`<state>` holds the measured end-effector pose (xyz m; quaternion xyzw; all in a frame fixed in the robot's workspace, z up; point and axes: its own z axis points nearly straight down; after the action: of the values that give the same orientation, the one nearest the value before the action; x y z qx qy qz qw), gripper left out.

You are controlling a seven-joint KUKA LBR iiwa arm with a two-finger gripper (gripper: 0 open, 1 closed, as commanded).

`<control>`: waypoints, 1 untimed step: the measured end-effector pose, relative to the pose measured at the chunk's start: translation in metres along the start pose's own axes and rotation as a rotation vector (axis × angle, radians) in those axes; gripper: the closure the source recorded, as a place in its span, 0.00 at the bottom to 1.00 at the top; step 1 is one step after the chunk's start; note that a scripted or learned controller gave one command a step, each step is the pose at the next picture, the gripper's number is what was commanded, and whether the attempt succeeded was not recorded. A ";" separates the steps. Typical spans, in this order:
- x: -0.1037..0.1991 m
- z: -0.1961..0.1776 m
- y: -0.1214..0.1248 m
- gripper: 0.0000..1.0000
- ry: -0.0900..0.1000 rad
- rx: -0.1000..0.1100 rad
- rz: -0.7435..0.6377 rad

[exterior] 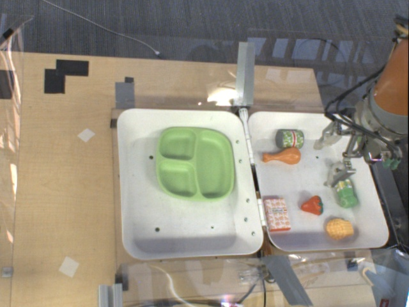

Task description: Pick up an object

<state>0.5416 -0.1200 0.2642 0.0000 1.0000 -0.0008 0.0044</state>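
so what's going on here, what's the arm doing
A grey arm with an orange band reaches in from the right over the right bin. Its gripper is down at a green object there, but a hold isn't clear. A can, orange drumstick, red piece, yellow corn and patterned box lie around it. The left bin holds a green divided plate.

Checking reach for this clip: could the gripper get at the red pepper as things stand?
Probably yes. The pepper lies apart from its neighbours in the right bin, uncovered, and the gripper hangs just to its right, over the green item.
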 end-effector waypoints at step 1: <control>-0.014 0.173 0.022 0.00 -0.004 0.000 -0.393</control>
<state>0.5573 -0.0982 0.0917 -0.1949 0.9808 -0.0017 0.0063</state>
